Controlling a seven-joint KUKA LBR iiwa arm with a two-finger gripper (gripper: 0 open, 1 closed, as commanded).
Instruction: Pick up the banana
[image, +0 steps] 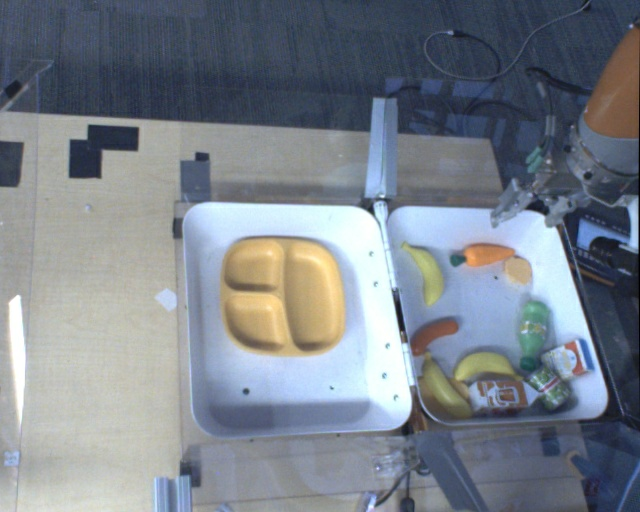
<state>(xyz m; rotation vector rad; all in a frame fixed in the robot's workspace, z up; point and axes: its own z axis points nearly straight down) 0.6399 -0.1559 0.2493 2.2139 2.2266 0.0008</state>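
Yellow plastic bananas lie in the right-hand shallow white bin (590, 330); nearest the camera, two curved ones (443, 390) (486, 364) crowd the front edge beside a small red-and-white carton (497, 397), a green can (548, 388) and a white juice box (570, 357); a green bottle (534, 322) and a red-brown sausage (434, 334) lie further in; beyond them the third yellow banana (426, 271) lies with its long axis running near to far, stem end pointing to the far-left corner; an orange carrot (484, 256) lies beside it; the left bin (200, 330) bears a yellow divided plate (284, 295); farthest, the two-finger gripper (528, 203) hovers over the right bin's far rim, fingers spread and holding nothing.
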